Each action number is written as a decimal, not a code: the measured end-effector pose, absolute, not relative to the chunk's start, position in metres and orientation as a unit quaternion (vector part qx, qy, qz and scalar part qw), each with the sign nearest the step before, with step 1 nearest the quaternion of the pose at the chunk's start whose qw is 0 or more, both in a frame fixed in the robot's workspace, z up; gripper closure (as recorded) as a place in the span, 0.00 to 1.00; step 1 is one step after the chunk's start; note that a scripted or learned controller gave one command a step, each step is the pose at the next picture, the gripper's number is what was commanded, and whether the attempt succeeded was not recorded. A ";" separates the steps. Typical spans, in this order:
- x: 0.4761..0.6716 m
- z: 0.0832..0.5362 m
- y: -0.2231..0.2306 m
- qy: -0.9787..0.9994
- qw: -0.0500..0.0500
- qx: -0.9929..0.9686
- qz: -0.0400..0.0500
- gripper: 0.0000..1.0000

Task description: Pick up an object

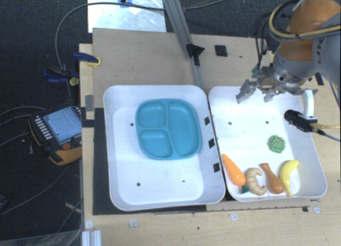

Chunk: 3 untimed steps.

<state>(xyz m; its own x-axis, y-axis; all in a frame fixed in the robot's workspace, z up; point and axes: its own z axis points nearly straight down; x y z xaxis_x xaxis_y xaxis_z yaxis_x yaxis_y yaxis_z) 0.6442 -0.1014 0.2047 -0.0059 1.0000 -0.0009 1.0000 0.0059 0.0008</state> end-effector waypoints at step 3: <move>0.644 0.120 -0.119 0.707 0.002 0.707 0.001 1.00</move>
